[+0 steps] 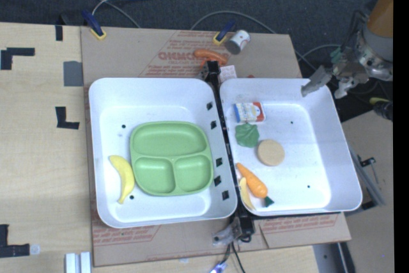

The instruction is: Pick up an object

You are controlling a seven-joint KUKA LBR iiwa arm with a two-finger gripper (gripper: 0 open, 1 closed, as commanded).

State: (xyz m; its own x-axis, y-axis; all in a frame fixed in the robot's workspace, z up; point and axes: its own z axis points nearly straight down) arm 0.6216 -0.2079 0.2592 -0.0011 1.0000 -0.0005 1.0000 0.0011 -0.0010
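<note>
Gripper (326, 81): above right bin's (323, 153) upper-right rim, fingers spread wide, holding nothing.
Carrot (253, 181): right bin, lower-left corner; long axis diagonal, leafy end toward lower right, tip upper left.
Nearby: tan disc (271, 153) just above-right.

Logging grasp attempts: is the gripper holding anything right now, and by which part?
Nothing is held: the two-finger gripper sits open above the right white bin's far corner.
</note>
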